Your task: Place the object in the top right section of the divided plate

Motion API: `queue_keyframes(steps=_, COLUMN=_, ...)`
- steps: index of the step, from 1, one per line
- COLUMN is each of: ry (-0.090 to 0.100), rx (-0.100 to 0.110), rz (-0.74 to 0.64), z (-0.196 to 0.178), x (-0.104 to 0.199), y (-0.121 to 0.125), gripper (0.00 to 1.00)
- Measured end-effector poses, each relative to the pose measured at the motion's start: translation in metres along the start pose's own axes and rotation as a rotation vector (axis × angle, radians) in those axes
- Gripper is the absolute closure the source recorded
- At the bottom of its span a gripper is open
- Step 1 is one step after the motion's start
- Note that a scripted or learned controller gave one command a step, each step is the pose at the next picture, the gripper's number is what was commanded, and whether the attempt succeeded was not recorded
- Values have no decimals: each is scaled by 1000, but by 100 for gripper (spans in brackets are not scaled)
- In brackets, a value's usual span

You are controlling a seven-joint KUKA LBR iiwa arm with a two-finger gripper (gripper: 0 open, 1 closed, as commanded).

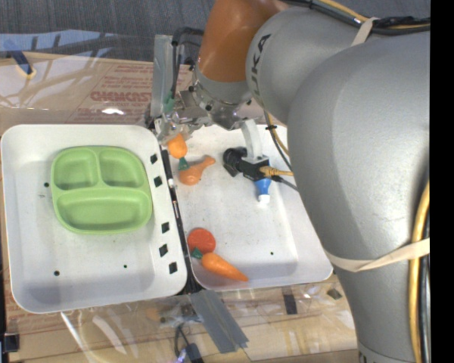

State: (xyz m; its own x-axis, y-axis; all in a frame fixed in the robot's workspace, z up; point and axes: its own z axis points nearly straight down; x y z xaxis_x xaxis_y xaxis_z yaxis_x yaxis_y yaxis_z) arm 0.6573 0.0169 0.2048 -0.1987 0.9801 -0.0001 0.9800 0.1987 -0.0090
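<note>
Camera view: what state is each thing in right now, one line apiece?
Green divided plate: flat in the left bin, nothing in its sections.
Gripper: low over the right bin's far left corner, right above a small orange piece.
Toy drumstick: lying loose.
Tomato: sitting loose.
Carrot: lying on its side.

1. Green divided plate (102, 189) lying in the left bin (30, 278).
2. Gripper (169, 131) at the right bin's (287, 255) far left corner, just above an orange toy (178, 147).
3. Carrot (222, 265) beside a tomato (202, 240), near edge.
</note>
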Motion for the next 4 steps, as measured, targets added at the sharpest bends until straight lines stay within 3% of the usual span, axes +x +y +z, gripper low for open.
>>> queue_keyframes(steps=1, ry=0, rx=-3, rz=-367, z=15, x=32, y=6, gripper=100)
queue_keyframes(steps=2, ry=-1, rx=0, rz=-369, z=7, x=31, y=6, gripper=100)
queue_keyframes(steps=3, ry=-1, rx=-4, rz=-436, z=15, x=-16, y=-4, gripper=100)
queue_keyframes(steps=4, ry=0, rx=-2, rz=-439, z=7, x=-16, y=-3, gripper=100)
